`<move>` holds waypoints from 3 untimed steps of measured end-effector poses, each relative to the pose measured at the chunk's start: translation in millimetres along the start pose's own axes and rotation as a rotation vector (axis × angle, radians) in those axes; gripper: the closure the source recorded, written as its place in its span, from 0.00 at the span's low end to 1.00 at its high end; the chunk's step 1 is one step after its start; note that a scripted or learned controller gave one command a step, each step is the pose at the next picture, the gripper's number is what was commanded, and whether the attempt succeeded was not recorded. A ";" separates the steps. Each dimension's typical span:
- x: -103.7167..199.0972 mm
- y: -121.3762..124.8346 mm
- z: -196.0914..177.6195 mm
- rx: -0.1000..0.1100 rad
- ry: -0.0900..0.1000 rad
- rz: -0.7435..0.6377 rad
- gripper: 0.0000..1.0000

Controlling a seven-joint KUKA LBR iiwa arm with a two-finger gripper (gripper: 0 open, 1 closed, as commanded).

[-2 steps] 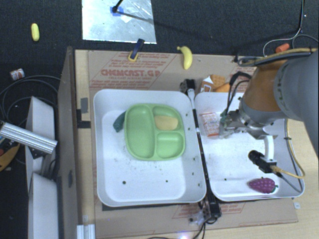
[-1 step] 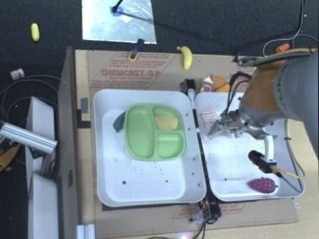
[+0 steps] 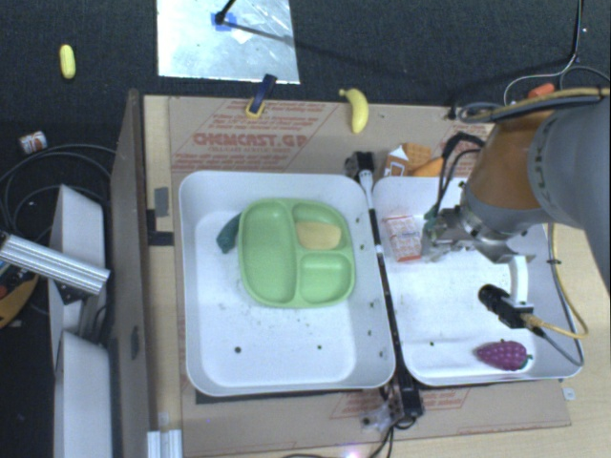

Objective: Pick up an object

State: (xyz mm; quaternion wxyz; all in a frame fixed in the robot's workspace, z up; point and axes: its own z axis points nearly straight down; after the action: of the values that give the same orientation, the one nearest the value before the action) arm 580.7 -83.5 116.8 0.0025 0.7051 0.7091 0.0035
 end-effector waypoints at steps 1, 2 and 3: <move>0.0 -0.1 0.5 0.000 0.000 0.000 0.00; -4.6 25.8 34.0 0.007 0.000 0.000 0.00; -6.7 64.7 31.9 0.003 -0.001 0.000 0.00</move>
State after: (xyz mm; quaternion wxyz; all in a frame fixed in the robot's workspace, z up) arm 645.7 -89.7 85.4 0.0018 0.7049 0.7093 0.0022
